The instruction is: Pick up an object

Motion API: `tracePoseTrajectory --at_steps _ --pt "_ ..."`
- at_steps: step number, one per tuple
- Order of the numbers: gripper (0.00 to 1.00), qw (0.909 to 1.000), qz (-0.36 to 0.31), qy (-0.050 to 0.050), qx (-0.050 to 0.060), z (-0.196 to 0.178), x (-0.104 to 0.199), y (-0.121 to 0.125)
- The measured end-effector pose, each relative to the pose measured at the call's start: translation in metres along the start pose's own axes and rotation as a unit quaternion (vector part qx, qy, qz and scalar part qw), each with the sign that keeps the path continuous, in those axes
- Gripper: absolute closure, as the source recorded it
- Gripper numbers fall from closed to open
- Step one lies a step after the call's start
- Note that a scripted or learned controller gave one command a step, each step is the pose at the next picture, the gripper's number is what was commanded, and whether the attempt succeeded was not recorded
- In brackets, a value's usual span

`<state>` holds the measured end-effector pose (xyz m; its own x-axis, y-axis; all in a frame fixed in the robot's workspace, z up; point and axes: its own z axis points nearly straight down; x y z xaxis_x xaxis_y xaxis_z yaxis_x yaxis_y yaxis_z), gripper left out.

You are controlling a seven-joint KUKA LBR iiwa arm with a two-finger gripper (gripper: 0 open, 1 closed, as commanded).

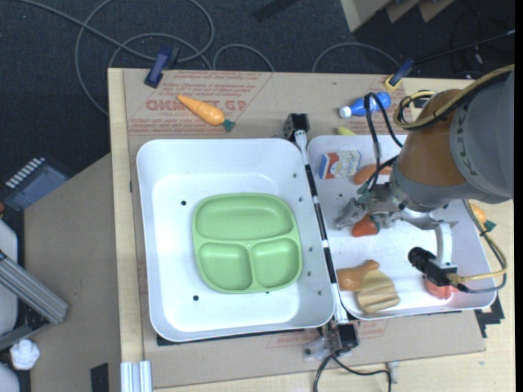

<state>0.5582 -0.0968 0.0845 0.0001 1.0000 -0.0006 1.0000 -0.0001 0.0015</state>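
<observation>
You are looking down on a tan bench [245,358] printed with faded red lettering near its upper edge, standing on dark carpet [57,72] where thin grey cables loop across the upper left of the frame. On the bench, above the bins, lie a toy carrot [204,110] and, further left at the bench's upper edge, a blue clip [159,66]; a blue-and-white bottle [358,107] lies at the upper right. The left bin [163,211] fills the middle of the frame and holds a green divided tray [245,242] with three compartments. The right bin [409,305] sits just beside it, its upper part covered by the grey arm with its orange band [429,158]. The gripper [364,211] hangs low over the middle of this bin, and you cannot tell from this angle how its jaws stand. A small red object [364,228] lies just below the gripper, touching or nearly touching it. Near the bin's lower left lie an orange piece [357,274] and a tan bread-like piece [377,292], touching each other. A red-and-white card [335,166] lies at the bin's upper left.
</observation>
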Motion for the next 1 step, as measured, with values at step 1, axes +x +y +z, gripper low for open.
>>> tracePoseTrajectory --at_steps 1 --pt "1.00 1.0000 0.000 0.000 -0.001 -0.0099 0.0002 0.0003"
